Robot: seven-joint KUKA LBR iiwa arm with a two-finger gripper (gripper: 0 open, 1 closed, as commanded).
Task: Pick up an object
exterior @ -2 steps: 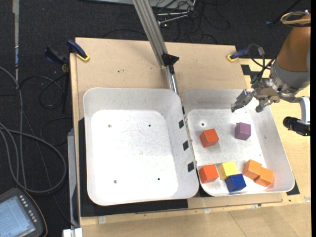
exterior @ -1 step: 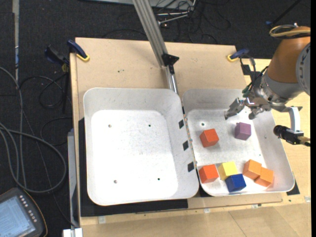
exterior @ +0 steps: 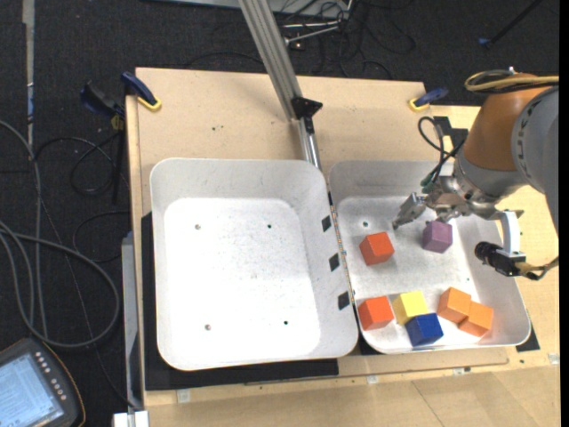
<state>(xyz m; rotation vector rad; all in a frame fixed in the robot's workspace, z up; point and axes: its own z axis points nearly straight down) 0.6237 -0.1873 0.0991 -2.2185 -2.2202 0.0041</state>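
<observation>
Purple block [exterior: 436, 236] sits on the floor of the right bin [exterior: 356, 185], upper middle, nothing lifted yet, so the pick is judged not done. Gripper [exterior: 418, 210] hangs just left of and above it, fingers look splayed apart with nothing between them. Rest untouched: an orange cube [exterior: 377, 247] mid-bin, orange, yellow and blue cubes along the near edge, left bin [exterior: 178, 181] alongside.

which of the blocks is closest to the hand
The purple block, just below the hand in the right bin. It is the only purple one; the orange, yellow and blue blocks lie farther away.
</observation>
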